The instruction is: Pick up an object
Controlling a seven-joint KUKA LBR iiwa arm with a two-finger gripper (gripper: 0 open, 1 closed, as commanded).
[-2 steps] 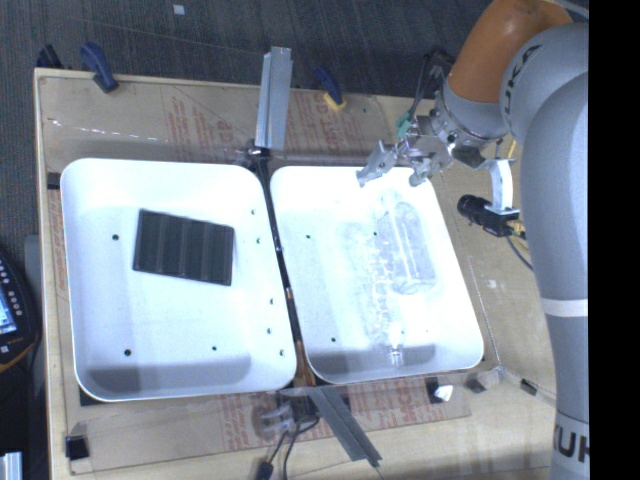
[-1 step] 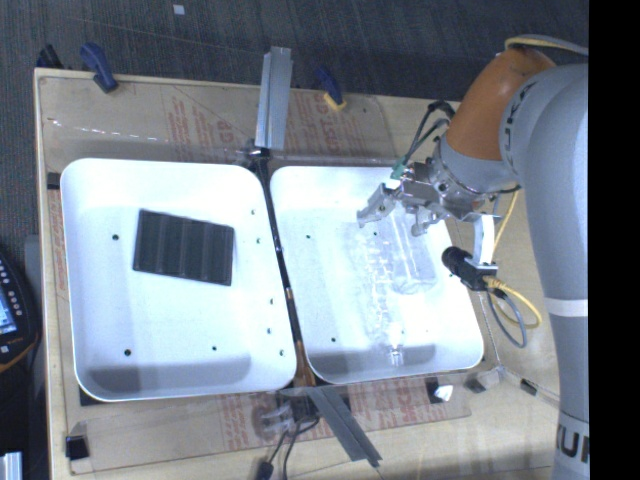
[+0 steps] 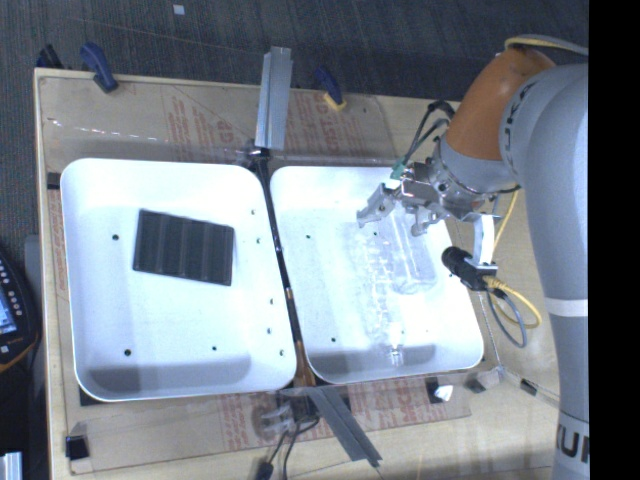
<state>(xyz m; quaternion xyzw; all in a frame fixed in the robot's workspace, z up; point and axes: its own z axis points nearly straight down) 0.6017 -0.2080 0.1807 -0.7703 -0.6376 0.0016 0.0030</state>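
Over the right bin (image 3: 455,343) we see our gripper (image 3: 398,230), whether parted or closed we cannot tell, while the one dark ribbed slab (image 3: 184,247) lies well apart in the left bin (image 3: 90,363), long axis across it.

Looking down on two white bins side by side on the table (image 3: 150,118).

In the left bin (image 3: 90,348): a dark ribbed rectangular pad (image 3: 184,247), lying flat, slightly tilted, toward the upper left. Over the right bin (image 3: 330,358): the grey arm (image 3: 555,198) with orange band, reaching in from the right, its gripper (image 3: 405,208) above the bin's upper right part. Below the gripper, a clear, glassy shape (image 3: 395,263), hard to make out. Blue clamps (image 3: 98,68) along the table's far edge.
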